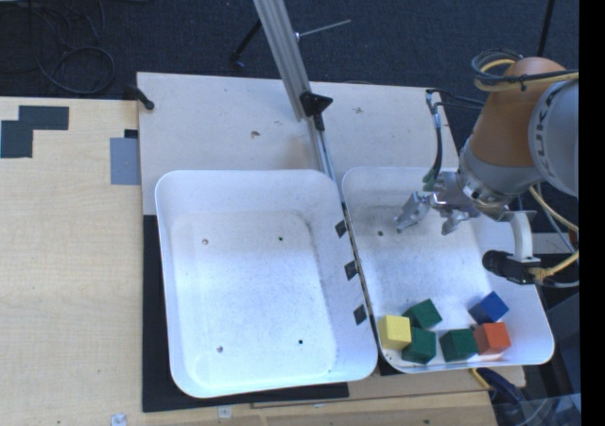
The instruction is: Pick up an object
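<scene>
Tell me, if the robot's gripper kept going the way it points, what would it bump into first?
Probably the bare white floor of the right bin. The gripper points down there, away from the blocks; depth is hard to judge.

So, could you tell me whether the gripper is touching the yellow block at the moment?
Apart. The camera view shows the gripper over the upper part of the right bin, with bare bin floor between it and the yellow block near the bin's lower edge.

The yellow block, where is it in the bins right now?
The yellow block lies in the right bin, near its front left corner, touching a green block on its right, and well in front of the end effector.
</scene>
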Motion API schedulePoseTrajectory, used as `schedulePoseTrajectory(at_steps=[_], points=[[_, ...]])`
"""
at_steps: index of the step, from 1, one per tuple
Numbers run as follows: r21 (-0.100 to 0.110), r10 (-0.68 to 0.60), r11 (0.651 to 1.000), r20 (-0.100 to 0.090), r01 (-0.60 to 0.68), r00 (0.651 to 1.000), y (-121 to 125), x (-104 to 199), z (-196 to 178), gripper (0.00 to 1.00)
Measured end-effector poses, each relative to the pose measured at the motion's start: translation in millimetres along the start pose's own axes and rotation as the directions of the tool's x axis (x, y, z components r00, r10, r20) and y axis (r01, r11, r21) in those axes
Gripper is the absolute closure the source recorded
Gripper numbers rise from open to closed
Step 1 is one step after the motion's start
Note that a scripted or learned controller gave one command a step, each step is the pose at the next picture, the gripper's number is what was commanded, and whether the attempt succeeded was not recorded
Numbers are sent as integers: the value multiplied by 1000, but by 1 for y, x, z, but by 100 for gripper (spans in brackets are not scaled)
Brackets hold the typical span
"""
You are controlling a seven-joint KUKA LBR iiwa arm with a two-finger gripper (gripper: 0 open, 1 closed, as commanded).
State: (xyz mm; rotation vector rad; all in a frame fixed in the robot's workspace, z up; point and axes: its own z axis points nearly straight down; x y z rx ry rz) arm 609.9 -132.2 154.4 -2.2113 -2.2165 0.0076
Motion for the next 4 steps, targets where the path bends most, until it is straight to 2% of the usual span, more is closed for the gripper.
schedulePoseTrajectory(at_steps=[1,2,3,4], points=[[-9,1,1000,3,-1,1000,-25,13,-39,0],[-6,7,1000,2,-7,1000,-25,11,-47,100],[-6,8,1000,2,-8,1000,-25,10,-46,0],[-1,2,1000,1,-2,1000,-35,36,16,0]])
